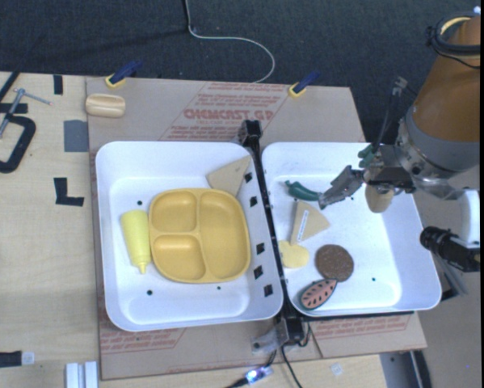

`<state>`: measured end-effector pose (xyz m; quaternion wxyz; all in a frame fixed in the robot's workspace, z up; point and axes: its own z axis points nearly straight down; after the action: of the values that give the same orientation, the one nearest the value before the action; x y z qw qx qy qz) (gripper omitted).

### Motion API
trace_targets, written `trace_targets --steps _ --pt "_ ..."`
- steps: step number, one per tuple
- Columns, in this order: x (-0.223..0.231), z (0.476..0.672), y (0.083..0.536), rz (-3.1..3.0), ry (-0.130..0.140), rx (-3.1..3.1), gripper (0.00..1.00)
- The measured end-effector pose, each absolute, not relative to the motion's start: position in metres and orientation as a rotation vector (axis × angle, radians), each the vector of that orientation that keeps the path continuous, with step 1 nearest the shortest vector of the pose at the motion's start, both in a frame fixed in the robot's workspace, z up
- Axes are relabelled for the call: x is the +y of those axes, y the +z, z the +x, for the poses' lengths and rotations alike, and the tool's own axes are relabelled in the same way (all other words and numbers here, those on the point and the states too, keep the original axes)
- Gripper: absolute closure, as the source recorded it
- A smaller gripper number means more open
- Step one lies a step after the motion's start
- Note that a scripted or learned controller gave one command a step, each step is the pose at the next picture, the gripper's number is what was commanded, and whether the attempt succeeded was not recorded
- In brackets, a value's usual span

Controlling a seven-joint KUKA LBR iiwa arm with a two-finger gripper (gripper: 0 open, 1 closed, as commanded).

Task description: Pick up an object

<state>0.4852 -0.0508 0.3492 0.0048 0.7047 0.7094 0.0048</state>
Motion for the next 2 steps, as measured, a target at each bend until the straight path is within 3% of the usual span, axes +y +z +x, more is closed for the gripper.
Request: trace_targets --steps 1,2 --pt "-0.0234 0.4837 0.36 2.217 0.0 2.227 0.0" --pt "-0.0245 0.4837 0.3688 2.219 -0.004 2.227 1.0"
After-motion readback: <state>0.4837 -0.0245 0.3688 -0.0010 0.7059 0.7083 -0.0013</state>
